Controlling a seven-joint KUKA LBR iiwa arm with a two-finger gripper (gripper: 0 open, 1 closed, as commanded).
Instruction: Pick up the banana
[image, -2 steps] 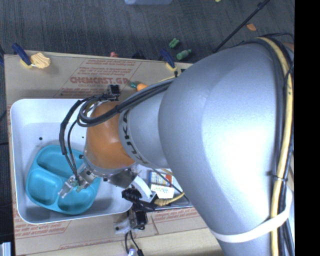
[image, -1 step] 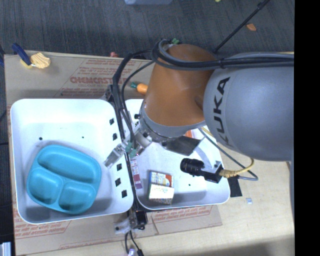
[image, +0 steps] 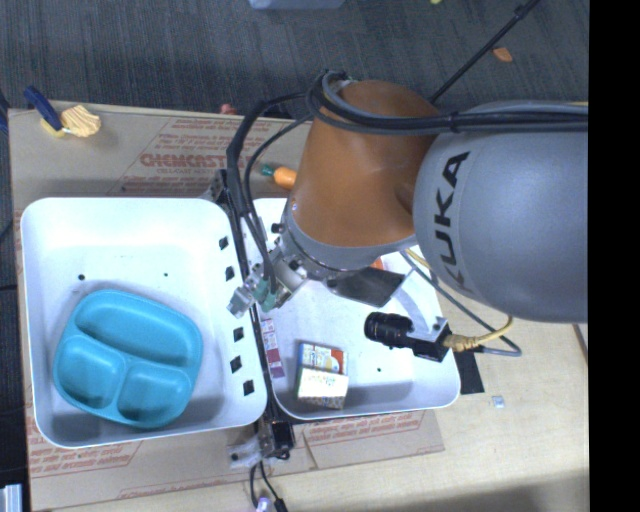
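Note:
The grey arm with its orange band (image: 350, 170) hangs low over the right bin (image: 440, 385) and hides most of the bin's floor. From under the wrist, the gripper (image: 264, 290) pokes out as a small metal part with a green speck. It sits just above the wall between the two bins. An orange object with a green tip (image: 283, 177) lies at the far edge of the right bin, beside the orange band.
A blue divided tray (image: 125, 355) lies in the left bin (image: 60, 230). A small printed carton (image: 322, 374) sits near the front of the right bin. A yellow and blue object (image: 72, 120) lies on the cardboard at the far left.

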